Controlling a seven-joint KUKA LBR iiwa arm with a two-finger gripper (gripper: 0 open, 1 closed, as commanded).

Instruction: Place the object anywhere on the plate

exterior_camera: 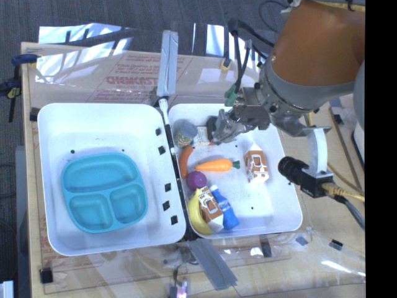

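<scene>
Nearest the camera, the orange-banded arm (319, 33) hangs over the right bin (282, 194), its gripper (222, 129) low at that bin's far edge. How the jaws stand cannot be told, nor whether anything sits between them. Just below them lie a carrot (214, 164), a purple ball (197, 179) and a small carton (255, 165). The step looks like picking; next comes a secure grasp, then a carry well left to the blue plate (102, 191).

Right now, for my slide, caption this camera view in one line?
Gripper hovers over toy food in the right bin; blue plate waits in the left bin.
</scene>
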